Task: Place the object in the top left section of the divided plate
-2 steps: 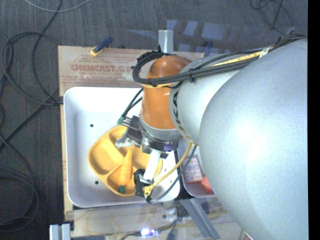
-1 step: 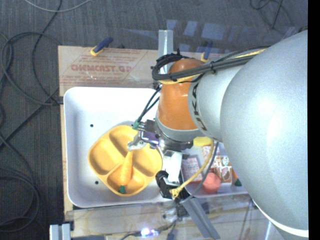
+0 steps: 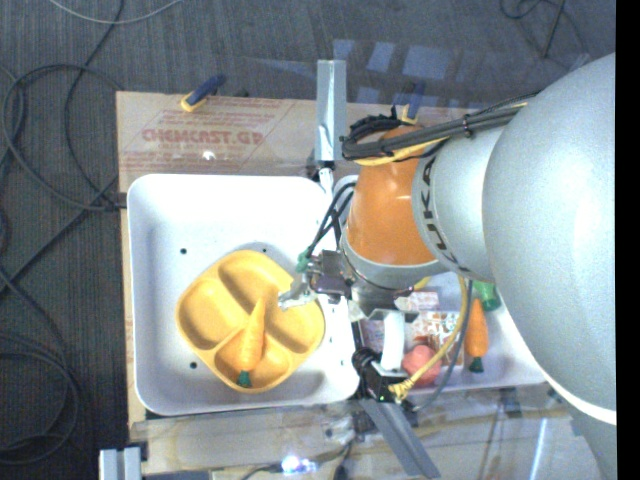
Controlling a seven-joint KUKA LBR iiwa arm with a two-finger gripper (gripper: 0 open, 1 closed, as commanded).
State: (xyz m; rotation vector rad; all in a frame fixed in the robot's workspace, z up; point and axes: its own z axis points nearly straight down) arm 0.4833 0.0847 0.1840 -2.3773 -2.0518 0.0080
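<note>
Now, carrot: a carrot (image 3: 254,340) lies across the yellow plate (image 3: 205,313), along its divider toward the near rim.
Pincer (image 3: 296,296): at plate's right edge; opening unclear.
Left: top-left placement looks unfinished.

Glossy yellow plastic plate (image 3: 215,313) (smooth white bin (image 3: 160,218))

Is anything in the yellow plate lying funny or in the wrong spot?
Yes. The carrot lies slanted across a ridge of the yellow divided plate, reaching from near the middle down to the bottom rim, instead of sitting inside one section. The plate itself is turned at an angle in the left white bin.
</note>
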